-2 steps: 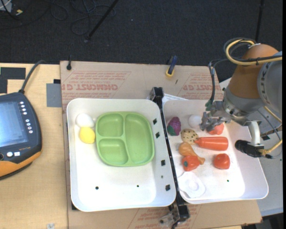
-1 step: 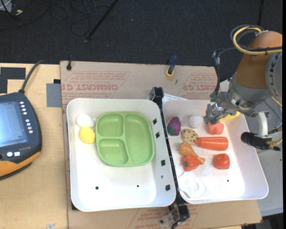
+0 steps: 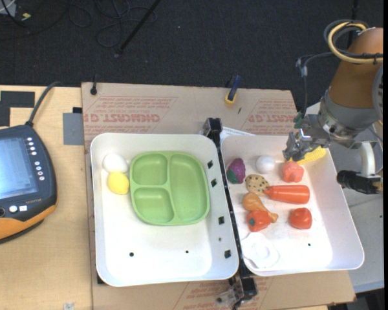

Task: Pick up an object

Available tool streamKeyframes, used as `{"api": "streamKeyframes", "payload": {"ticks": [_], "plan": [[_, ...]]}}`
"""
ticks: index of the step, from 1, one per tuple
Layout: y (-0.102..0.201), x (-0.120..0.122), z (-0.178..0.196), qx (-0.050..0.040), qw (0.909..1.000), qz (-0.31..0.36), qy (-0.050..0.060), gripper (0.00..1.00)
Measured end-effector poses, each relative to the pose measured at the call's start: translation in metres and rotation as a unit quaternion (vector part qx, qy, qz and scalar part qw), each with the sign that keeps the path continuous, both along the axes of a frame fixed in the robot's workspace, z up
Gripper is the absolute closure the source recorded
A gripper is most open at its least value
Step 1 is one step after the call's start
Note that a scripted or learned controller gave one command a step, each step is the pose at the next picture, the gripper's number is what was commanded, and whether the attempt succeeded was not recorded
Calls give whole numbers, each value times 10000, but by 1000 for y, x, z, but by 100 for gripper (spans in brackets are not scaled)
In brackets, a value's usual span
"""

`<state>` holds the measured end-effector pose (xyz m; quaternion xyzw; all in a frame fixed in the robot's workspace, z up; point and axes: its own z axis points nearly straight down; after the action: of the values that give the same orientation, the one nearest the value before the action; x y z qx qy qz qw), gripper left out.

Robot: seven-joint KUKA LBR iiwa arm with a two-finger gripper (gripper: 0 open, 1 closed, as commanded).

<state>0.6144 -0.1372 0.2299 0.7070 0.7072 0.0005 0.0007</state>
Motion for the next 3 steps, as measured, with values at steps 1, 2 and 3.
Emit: {"api": "streamKeyframes", "payload": {"ticks": [1,2,3], "plan": [[47,-20,9,12,10000,9,29,100],[93,-38,-5,10,10000,7,40,100],[140,-52,4,14,10000,18,33,100]]}}
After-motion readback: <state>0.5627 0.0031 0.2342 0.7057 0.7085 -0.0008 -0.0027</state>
